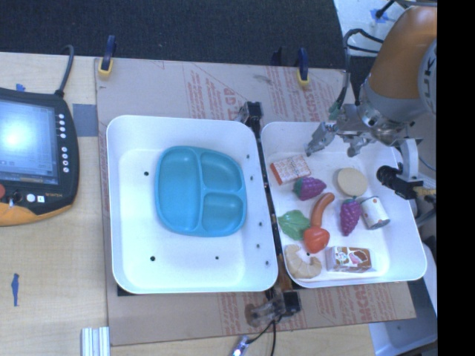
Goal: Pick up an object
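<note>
Camera view: end effector [338, 141] over the right bin [415, 262] toward its 12 o'clock edge, fingers spread apart, gripping nothing. Below it, toy food scattered in that bin: red-and-white packet [290, 170], purple eggplant [309, 188], tan round biscuit [352, 182], grapes [349, 216], small can [375, 212], carrot [321, 208], tomato [316, 239], boxed snack [349, 259] at 6 o'clock. At 9 o'clock, left bin [126, 265] bearing a blue divided plate [200, 191].

Small toy foods lying flat just below the open gripper fingers [319, 141]: red-and-white printed carton [290, 170] nearest, purple-green plastic eggplant [309, 188] beyond it, round tan plastic cookie [351, 182] beneath the other finger.
</note>
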Robot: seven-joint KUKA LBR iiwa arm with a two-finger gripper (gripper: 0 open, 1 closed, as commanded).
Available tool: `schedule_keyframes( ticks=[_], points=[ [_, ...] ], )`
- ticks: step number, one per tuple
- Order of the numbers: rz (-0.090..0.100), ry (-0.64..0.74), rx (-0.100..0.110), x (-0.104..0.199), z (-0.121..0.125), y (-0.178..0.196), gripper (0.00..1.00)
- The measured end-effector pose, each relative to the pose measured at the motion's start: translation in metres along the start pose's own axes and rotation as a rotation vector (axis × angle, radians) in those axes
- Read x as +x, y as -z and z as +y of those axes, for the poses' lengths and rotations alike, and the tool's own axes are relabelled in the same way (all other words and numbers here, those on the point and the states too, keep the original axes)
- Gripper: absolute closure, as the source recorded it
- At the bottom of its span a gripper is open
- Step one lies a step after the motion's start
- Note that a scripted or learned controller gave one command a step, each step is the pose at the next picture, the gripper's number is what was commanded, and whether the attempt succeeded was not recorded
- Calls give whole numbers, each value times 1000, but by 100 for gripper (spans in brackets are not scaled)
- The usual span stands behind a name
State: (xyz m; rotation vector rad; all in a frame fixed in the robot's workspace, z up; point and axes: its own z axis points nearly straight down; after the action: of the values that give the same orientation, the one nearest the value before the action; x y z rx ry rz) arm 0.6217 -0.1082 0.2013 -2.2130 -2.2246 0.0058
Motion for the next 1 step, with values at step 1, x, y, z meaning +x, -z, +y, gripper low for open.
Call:
schedule_keyframes(
  ticks=[1],
  points=[
    [-1, -1, -7, 5, -4, -106, 0]
  ],
)
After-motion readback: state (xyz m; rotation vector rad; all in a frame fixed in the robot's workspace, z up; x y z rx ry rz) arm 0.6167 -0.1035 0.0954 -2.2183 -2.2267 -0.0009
